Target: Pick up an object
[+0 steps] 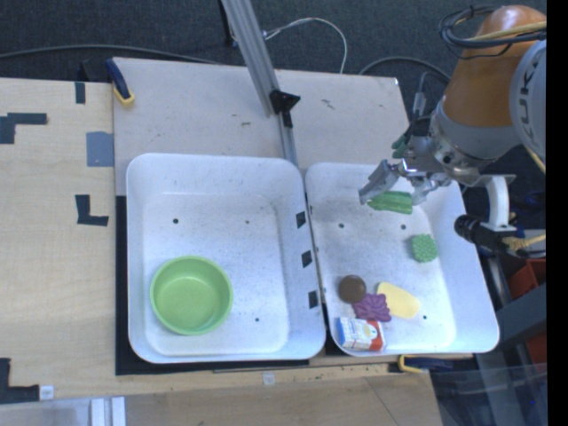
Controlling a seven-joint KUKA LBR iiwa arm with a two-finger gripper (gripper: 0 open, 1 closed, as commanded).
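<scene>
My gripper hovers over the back of the right bin, its fingers apart. A green oblong piece lies just under and between the fingertips, on the bin floor as far as I can tell. Further forward in the same bin are a green bumpy ball, a brown round piece, a purple grape-like toy, a yellow flat piece and a small white carton at the front rim. A green bowl sits in the left bin, at its front left.
A slanted metal pole stands behind the bins, its base clamp near the divider between them. The arm's orange-banded wrist hangs over the right bin's back right corner. A black fitting juts in at the right rim.
</scene>
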